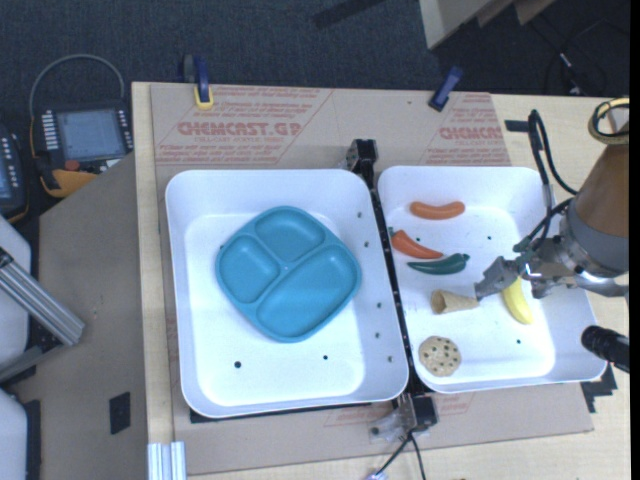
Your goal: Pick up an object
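Because the gripper [505, 280] hung so low over the right bin [480, 373], the main risk I saw was a miss or a bump. Its dark fingers reached leftward between the banana [518, 303] and the ice-cream cone [453, 302], and I could not tell from where I stood how wide they were set, nor whether anything lay between them. If the target was the banana, I judged the curved, smooth fruit could roll or skid toward the near right wall under a pinch from one side. If it was the cone, the fingers could just as easily nudge it aside.

That banana was a small yellow toy, lying just right of the fingers and partly tucked under the wrist. The tan cone lay just left of them, pointing right. Farther off sat a green chili pepper [440, 263], an orange carrot [409, 244] touching it, and a hot dog sausage [437, 209] by the far wall. A chocolate-chip cookie [439, 354] lay near the front edge. A blue divided plate [288, 272] sat alone in the left bin [200, 368].
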`<act>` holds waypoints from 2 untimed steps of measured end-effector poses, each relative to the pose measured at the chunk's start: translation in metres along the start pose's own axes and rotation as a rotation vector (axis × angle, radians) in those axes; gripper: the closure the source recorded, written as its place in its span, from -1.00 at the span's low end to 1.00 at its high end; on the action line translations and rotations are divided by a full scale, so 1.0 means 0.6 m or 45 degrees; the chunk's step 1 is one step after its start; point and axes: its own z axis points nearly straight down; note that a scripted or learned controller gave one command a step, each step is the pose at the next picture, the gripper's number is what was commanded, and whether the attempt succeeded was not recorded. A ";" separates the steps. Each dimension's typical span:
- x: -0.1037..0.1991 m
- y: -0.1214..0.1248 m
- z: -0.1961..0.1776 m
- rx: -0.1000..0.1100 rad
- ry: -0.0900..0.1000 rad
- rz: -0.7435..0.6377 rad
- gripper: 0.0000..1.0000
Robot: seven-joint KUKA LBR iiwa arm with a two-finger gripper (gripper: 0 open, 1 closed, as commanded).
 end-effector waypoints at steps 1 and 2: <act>0.000 0.005 -0.009 -0.016 -0.003 -0.004 -1.00; -0.004 -0.004 0.095 -0.006 0.000 -0.003 -1.00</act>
